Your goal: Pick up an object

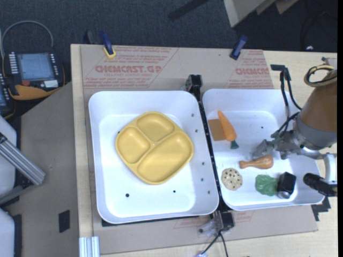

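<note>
gripper [270, 145] – above drumstick [257, 163] (right bin [252, 101]) | plate [154, 146] – left bin [102, 143]

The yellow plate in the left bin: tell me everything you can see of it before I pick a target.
The yellow plate is a rounded, glossy, plastic-looking dish with raised ridges splitting it into three compartments: two smaller ones toward the far side and one larger toward the near side. It lies flat and right side up near the middle of the left bin, turned at a slant to the bin's walls. Nothing lies in its compartments. It touches only the bin floor.
</note>
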`<control>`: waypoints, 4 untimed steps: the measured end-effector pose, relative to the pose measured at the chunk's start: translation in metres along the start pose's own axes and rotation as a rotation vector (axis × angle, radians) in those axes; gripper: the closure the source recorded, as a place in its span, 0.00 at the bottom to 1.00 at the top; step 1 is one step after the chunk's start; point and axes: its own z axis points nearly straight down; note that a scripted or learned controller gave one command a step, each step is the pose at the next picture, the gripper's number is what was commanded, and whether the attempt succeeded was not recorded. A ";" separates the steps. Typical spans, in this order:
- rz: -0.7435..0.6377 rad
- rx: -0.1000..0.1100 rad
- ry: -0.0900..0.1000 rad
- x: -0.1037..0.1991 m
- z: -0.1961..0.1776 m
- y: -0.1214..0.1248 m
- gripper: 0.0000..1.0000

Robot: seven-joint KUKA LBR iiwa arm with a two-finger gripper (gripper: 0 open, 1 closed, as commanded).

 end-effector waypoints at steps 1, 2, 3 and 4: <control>0.000 -0.006 -0.003 -0.001 -0.013 0.001 1.00; 0.001 -0.007 -0.004 -0.007 -0.063 -0.006 1.00; -0.001 -0.012 -0.005 -0.008 -0.117 -0.005 1.00; -0.004 -0.008 -0.003 0.042 -0.128 0.003 1.00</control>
